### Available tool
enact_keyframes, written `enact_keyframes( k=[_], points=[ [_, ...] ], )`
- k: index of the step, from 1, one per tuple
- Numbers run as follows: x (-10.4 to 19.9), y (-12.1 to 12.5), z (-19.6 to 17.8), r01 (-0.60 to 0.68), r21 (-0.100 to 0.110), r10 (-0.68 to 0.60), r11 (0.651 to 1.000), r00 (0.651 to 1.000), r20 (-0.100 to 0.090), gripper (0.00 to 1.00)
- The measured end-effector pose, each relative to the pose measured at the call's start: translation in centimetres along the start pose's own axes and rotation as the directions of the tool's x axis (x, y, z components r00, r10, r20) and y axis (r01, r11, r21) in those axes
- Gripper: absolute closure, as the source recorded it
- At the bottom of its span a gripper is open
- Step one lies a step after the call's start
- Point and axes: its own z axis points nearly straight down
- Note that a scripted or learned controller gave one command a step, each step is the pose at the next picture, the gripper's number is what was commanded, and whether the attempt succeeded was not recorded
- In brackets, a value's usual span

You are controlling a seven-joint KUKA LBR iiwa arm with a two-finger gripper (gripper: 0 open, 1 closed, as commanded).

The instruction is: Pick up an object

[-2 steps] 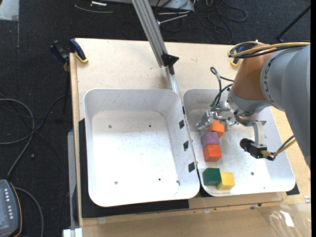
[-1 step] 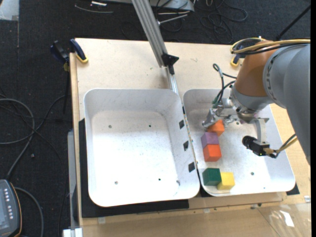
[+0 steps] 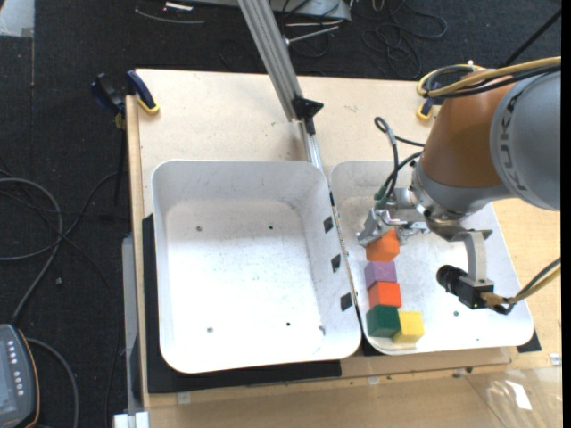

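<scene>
Nearest me, green block (image 3: 383, 320) and yellow block (image 3: 410, 325) end the right bin's (image 3: 500, 333) row; my gripper (image 3: 385, 230) sits over the orange block (image 3: 384, 247), placed for grasping, jaw state indiscernible.

arm (image 3: 482, 150) reaches in from right over right bin (image 3: 500, 328) | pincer (image 3: 384, 232) just above orange block (image 3: 384, 248) | below it in a row: purple block (image 3: 381, 272), red block (image 3: 385, 293), green block (image 3: 384, 320), yellow block (image 3: 411, 325) beside green | left bin (image 3: 241, 266) on bench (image 3: 223, 114)
</scene>
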Motion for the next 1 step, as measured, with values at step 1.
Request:
enact_keyframes(
  k=[1],
  points=[
    [8.14, 3.67, -4.48, 0.004, -0.004, -0.004, 1.0, 1.0, 0.0, 1.0]
  ],
)
